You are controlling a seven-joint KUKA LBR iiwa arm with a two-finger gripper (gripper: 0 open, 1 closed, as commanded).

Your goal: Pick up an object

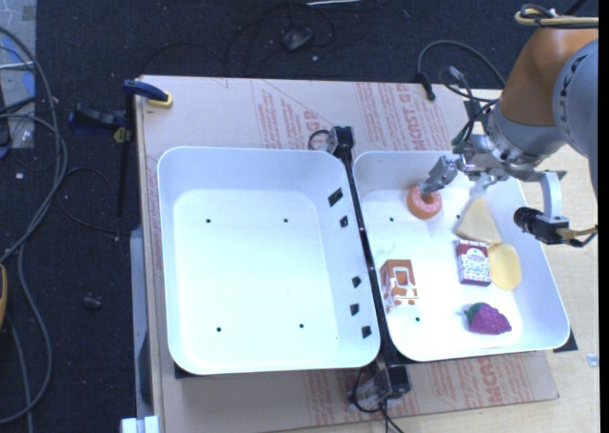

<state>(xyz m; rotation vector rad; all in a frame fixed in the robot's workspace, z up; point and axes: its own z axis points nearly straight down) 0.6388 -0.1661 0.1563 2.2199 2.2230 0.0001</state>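
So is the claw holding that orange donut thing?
Cannot tell. The claw is right at the top edge of the orange donut, but a grip isn't clearly visible.

Both bins are plain white, the left one marked with a few small black dots on its floor and black tabs along the divider. In the right bin sit an orange-pink ring, a pale yellow wedge, a red packet with white print, a yellow oval, a purple grape cluster and an orange-and-white box. The arm is grey with an orange band. The bench is tan with red lettering
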